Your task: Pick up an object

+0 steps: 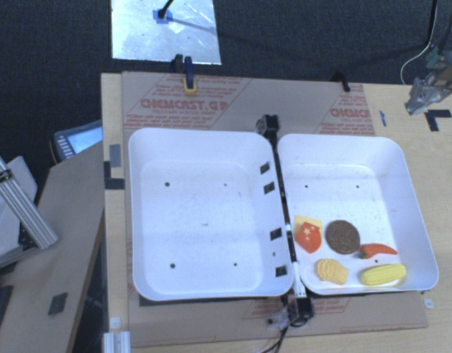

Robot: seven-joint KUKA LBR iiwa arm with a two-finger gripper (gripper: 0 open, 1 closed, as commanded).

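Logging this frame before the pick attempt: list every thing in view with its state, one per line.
Gripper: up at the view's right edge, outside the bins, nothing seen in it.
Left bin: flat on the bench.
Right bin: flat, toys in its near part.
Pizza slice: lying flat.
Brown disc: lying flat beside the slice.
Red chili: lying loose.
Corn cob: on its side.
Yellow piece: lying loose.

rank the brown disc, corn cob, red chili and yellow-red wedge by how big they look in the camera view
1. Brown disc and yellow-red wedge: they look about alike, too close to rank.
2. Corn cob: long but narrower.
3. Red chili: thinnest and smallest.
All lie close together in the right bin, so camera distance hardly matters.
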